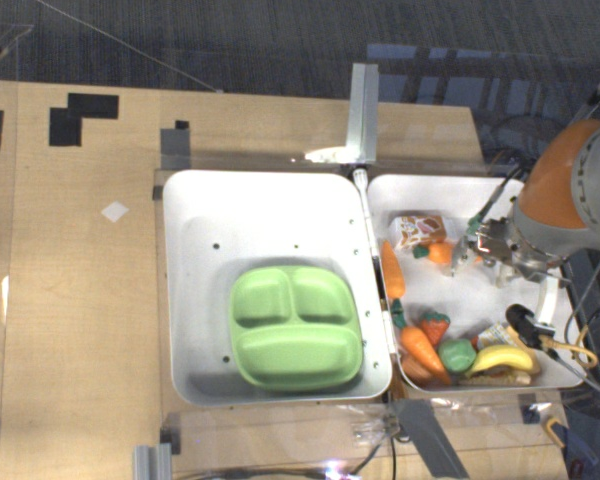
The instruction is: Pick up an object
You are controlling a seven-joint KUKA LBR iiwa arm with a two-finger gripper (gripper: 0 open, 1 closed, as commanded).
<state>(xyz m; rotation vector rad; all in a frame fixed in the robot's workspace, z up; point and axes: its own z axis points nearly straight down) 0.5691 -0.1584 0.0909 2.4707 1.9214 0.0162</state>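
The right bin [450, 190] holds several toy foods. A small orange fruit [439, 254] lies just below a printed snack bag [420, 230]. A long orange piece [392, 273] rests along the left wall. At the front lie a carrot [418, 348], a small red-orange piece with a green top [437, 325], a green round piece [458, 354] and a yellow banana [502, 359]. My gripper [474, 246] hangs low over the bin's right half, just right of the orange fruit. Nothing shows between it and the bin floor.
The left bin [195, 228] holds a green divided plate [295, 325] towards its front. A metal post [363, 113] stands behind the seam between the bins. The grey arm with its orange band [560, 188] comes in over the right bin's right wall.
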